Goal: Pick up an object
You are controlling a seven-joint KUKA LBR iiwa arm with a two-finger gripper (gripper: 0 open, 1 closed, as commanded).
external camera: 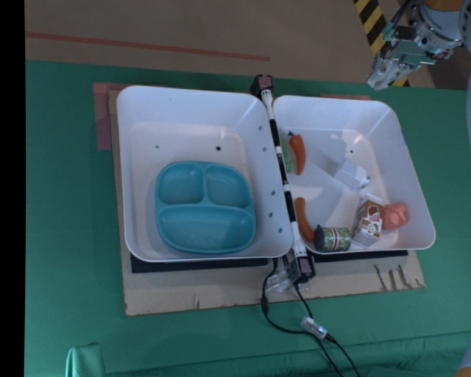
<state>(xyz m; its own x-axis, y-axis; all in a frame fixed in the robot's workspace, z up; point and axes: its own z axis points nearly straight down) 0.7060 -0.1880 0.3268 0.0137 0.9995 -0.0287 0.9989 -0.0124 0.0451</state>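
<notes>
My gripper (381,76) hangs at the top right, above and behind the right bin's far right corner, with nothing visible between its fingers. In the right bin (390,125) lie several objects: an orange carrot (298,153) by the divider, a white box (351,175) in the middle, an orange sausage (302,219) at the near left, a dark green can (333,238) on its side, a small brown-and-white carton (369,221), and a pink toy (397,214) at the near right.
The left bin (140,132) holds a teal divided plate (205,207). A black-and-white divider bar (277,151) runs between the bins. Cables (309,324) trail over the green cloth in front. Yellow-black hazard tape (370,18) marks the floor behind.
</notes>
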